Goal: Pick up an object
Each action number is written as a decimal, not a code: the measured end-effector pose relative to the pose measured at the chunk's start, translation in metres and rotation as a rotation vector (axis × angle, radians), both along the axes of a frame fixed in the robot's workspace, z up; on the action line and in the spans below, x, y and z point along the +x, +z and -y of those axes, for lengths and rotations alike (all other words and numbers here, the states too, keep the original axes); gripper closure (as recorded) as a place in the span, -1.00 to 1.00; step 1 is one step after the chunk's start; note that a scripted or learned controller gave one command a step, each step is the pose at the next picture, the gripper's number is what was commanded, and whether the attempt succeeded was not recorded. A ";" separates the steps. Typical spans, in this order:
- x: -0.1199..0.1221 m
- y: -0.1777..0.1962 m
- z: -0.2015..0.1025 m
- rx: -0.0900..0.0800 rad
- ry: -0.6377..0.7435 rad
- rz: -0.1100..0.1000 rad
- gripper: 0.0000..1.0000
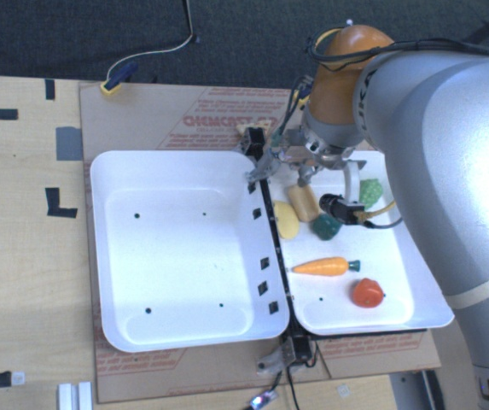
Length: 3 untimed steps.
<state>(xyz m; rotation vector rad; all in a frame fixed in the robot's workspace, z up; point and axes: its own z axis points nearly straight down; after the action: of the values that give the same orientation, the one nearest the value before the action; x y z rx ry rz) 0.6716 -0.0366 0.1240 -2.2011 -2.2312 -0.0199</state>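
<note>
Toy food lay in the right bin (415, 310): a carrot (319, 267), tomato (368, 293), yellow piece (287, 221) and tan piece (303, 202). The gripper (311, 171) hung above its far end; whether it was open, I cannot tell. The carrot looked light, stiff and smooth, best pinched across its middle.

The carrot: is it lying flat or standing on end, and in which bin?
Lying flat. The carrot rests lengthwise on the floor of the right bin, its green end toward the view's right, above the tomato.

camera view: fixed overhead; slanted down; both bins (107, 229) framed
</note>
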 end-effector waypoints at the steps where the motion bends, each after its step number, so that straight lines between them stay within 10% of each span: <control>1: 0.000 0.000 0.001 0.002 0.001 0.000 -1.00; 3: 0.001 -0.001 0.003 0.007 0.002 0.000 -1.00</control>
<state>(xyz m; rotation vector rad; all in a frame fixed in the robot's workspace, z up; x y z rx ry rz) 0.6726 -0.0399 0.1230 -2.1955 -2.2298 -0.0278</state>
